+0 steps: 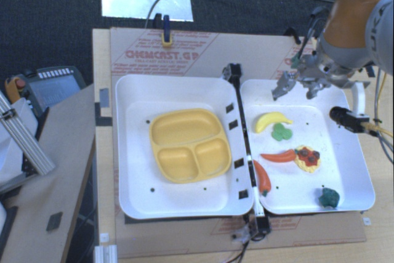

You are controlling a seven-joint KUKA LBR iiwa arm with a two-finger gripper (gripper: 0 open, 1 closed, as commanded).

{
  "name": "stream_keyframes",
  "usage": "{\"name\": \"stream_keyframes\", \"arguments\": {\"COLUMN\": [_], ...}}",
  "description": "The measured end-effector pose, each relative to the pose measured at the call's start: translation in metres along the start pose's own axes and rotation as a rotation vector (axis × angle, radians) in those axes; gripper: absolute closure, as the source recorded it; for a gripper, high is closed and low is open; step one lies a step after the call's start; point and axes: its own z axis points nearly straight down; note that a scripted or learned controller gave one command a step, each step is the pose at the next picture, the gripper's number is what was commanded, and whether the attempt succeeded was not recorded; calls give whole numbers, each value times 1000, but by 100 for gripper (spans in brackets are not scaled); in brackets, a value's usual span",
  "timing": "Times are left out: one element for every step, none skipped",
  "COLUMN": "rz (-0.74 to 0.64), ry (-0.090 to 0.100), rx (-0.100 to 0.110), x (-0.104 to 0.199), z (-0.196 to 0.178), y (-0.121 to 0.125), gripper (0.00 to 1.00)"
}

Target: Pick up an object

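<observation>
Tool: the tool (pixel 297 88) hangs over the right bin's (pixel 360 160) far edge, fingers spread, pinching nothing.
Progress: nothing lifted yet; the reach down, grasp and lift are all left.
Near: toy broccoli (pixel 329 196), red pepper (pixel 263 177).
Middle: red chili (pixel 278 156), pizza slice (pixel 308 157).
Far: banana (pixel 271 121), nearest the tool, long axis running left-right, slightly tilted.

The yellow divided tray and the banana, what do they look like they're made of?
The tray looks like molded plastic with a smooth, slightly matte finish: even color and rounded compartment edges. The banana seems to be toy plastic or rubber, uniformly bright yellow with no markings, though the material is hard to confirm from here.
</observation>
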Motion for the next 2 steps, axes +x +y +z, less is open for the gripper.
{"name": "stream_keyframes", "arguments": {"rz": [-2, 0], "ry": [-1, -1], "rx": [-13, -9], "x": [0, -4], "z": [-7, 36], "y": [2, -1], "gripper": [0, 0]}}
